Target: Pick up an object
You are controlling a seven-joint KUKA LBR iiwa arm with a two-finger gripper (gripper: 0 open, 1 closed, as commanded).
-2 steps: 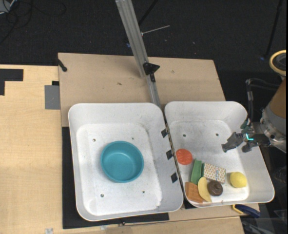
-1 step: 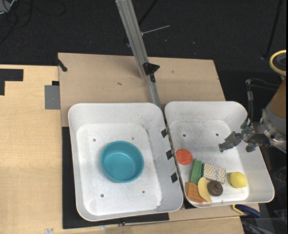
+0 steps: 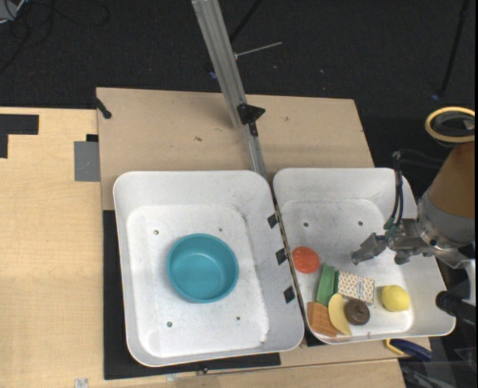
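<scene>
Where white bin [image 3: 336, 186] walls curve — round, glossy teal bowl [image 3: 203, 267]

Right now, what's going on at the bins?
The arm's gripper hangs over the right bin, above a cluster of small items at its near end: a red round piece, a green block, a yellow ball and a dark ring-shaped piece. Nothing shows between its fingers. A teal bowl sits alone in the left bin.
</scene>
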